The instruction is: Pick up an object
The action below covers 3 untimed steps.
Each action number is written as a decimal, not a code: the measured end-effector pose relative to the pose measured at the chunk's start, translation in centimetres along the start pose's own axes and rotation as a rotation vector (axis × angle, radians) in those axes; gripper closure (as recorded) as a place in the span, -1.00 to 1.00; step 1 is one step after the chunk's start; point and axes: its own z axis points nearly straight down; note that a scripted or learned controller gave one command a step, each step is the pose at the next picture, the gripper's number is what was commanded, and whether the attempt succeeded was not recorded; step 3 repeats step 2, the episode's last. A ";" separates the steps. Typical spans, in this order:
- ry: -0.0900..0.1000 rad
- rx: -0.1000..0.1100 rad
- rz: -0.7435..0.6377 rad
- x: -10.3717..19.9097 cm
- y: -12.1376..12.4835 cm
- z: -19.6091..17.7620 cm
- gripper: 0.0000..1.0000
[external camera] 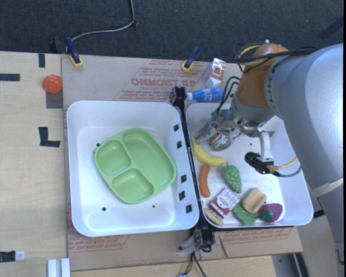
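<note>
Green tray (135, 164) in left bin (81, 154); toys, maybe food, crowd right bin (297, 198).

Objects for picking lie in right bin (303, 209). Yellow banana (207, 155) lies slanted near bin's left wall. Orange carrot (204, 180) just below it, lengthwise. Green bumpy vegetable (232, 178) beside carrot. Red-and-white packet (223, 202) near front edge, next to tan bread-like piece (254, 199) on green item (243, 214); purple piece (271, 212) at front right. Blue-and-white bottle (206, 95) lies on its side at bin's back edge. Small red-white can (219, 139) lies just above banana.
</note>
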 end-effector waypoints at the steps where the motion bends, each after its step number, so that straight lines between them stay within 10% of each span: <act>1: 0.002 0.000 -0.001 -0.3 1.1 0.0 -1.00; 2: 0.000 -0.001 -0.002 -0.3 1.2 -1.0 1.00; 3: 0.000 -0.001 -0.002 -0.3 1.2 -1.0 1.00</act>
